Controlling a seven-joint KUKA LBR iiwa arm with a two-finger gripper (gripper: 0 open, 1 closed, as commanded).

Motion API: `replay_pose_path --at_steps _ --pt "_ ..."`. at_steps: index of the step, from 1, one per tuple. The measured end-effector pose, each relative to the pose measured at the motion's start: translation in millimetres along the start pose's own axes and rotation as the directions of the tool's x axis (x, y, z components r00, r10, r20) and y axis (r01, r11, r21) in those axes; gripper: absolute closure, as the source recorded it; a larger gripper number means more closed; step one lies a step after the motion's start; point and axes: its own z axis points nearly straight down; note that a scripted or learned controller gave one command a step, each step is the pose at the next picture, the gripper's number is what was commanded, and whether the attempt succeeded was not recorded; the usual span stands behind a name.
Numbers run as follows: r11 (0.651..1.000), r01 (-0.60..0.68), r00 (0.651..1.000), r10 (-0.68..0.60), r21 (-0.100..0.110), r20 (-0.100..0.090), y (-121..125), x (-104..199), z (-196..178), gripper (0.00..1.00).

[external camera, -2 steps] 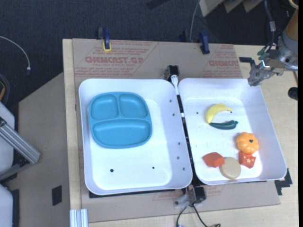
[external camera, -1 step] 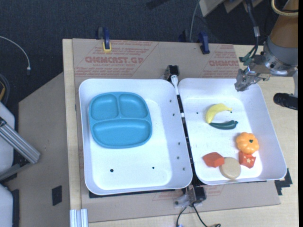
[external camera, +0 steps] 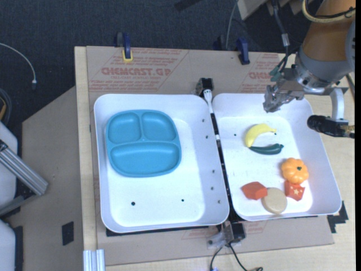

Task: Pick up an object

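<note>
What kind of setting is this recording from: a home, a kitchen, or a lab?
Most likely a robotics lab bench. Two white bins sit on a clamped board with loose cables around it, toy food such as a banana lies in the right one, and an industrial arm's end effector hangs above.

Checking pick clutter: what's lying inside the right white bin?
The right white bin holds a yellow banana touching a dark green pepper, an orange pumpkin, two red pieces and a beige disc. Anything beneath them is covered.
</note>
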Motion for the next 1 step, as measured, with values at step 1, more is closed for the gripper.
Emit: replay_pose_path --at_steps 1 --pt "1.0 0.0 1.0 0.0 0.002 0.0 -17.4 51.2 12.3 1.0"
